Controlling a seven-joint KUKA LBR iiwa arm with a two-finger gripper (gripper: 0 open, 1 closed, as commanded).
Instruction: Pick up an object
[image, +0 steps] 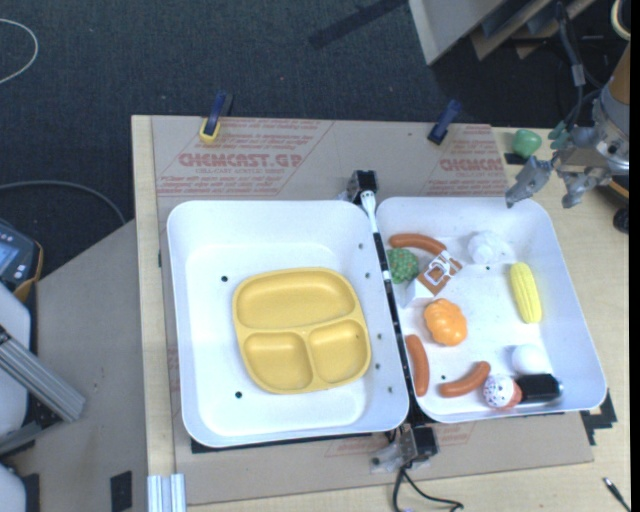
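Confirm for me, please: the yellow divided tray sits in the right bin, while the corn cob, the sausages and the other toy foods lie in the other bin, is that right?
Not quite. The camera view shows the yellow divided tray in the left bin, not the right one. The rest stands: the corn cob, the sausages and the other toy foods lie in the other bin, the right bin.

A robotics lab: clamped board (300, 150), cabling (420, 490), toy food in bins (560, 250).
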